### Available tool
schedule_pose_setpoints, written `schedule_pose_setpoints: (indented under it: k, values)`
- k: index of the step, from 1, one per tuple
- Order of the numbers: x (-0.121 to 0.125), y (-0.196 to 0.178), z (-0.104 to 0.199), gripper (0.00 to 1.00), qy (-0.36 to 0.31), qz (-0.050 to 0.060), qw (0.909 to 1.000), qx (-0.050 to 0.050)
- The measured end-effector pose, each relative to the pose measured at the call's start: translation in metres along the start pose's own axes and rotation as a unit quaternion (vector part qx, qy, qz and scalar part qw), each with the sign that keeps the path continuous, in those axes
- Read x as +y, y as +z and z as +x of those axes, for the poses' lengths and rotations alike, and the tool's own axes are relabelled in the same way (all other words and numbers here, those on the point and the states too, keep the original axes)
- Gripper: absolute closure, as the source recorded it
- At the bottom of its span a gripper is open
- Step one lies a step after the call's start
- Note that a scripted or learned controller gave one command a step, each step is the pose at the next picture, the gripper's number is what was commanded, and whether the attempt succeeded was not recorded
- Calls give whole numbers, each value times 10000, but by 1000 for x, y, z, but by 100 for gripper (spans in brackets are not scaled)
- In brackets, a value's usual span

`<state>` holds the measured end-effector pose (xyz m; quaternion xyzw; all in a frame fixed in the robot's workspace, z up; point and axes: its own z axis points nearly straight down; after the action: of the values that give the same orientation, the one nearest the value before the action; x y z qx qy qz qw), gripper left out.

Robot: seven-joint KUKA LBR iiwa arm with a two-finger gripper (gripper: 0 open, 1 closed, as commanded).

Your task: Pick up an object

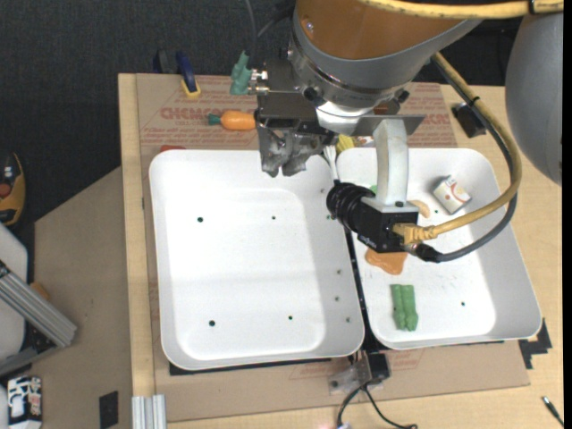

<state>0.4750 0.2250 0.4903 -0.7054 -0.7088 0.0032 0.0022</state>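
**A:** How far along is the pick, judging from the overhead view?

**B:** Early, I'd say. The tool [288, 155] on the grey arm with the orange band hangs over the far edge of the left shallow white plastic bin [179, 266], close to the ridge where the two bins meet. I see nothing between its fingers.

**A:** Are the fingers apart or together?

**B:** I cannot tell. The tool is a dark metallic cluster under the wrist, and the slant hides the gap.

**A:** Where are the things it could take?

**B:** All in the right shallow white plastic bin [500, 293]. A small green knobbly block [405, 307] lies near the bin's near edge. A flat orange piece [388, 261] sits just beyond it, partly under a black cable fitting. A small white cylinder with a red mark [450, 193] rests toward the far right corner. None looks lifted; each lies on the bin floor.

**A:** So what is left?

**B:** Nearly everything, as I judge it: moving across to the right bin, coming down on one object, closing and lifting. An orange-handled tool [234, 121] lies on the cardboard-covered worktop [134, 195] beyond the bins, outside them.
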Motion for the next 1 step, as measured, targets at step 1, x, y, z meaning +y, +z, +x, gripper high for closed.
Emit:
schedule_pose_setpoints:
  k: [1]
  values:
    - [93,151,-2,100,44,9,10000,-21]
